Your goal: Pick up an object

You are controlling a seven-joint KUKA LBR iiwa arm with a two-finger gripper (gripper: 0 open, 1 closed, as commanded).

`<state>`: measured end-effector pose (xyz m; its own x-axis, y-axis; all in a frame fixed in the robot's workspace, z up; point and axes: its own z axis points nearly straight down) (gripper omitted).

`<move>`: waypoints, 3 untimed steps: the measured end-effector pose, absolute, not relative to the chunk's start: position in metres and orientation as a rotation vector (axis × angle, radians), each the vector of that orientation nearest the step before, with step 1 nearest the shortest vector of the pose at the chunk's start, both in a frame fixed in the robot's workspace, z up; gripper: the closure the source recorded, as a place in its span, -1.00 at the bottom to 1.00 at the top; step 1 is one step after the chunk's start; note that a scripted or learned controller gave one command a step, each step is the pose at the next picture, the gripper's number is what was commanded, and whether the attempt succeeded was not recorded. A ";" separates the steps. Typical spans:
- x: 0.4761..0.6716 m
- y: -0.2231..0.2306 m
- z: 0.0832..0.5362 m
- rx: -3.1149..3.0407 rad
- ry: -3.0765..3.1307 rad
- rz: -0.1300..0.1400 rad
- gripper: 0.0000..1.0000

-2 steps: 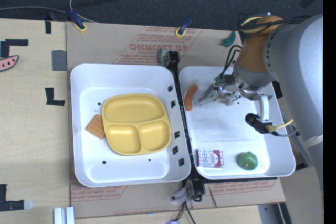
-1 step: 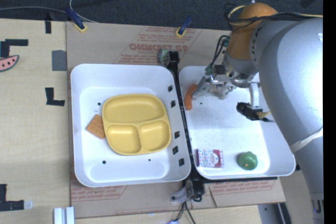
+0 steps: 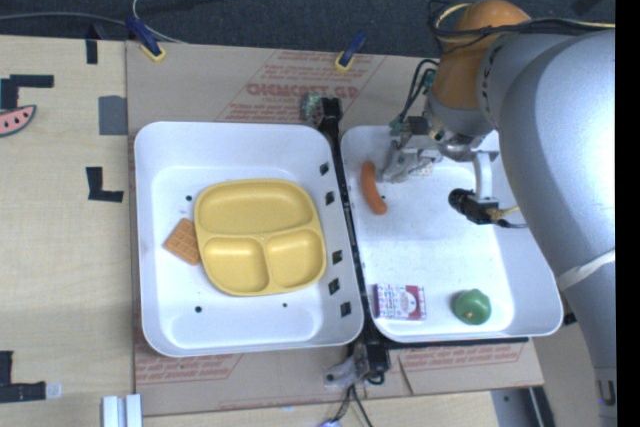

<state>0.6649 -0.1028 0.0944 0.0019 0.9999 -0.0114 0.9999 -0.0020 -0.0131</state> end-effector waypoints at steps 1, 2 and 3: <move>0.665 -0.103 0.094 -2.223 -2.218 0.028 -1.00; 0.665 -0.103 0.104 -2.222 -2.220 0.032 1.00; 0.665 -0.103 0.104 -2.222 -2.220 0.032 -1.00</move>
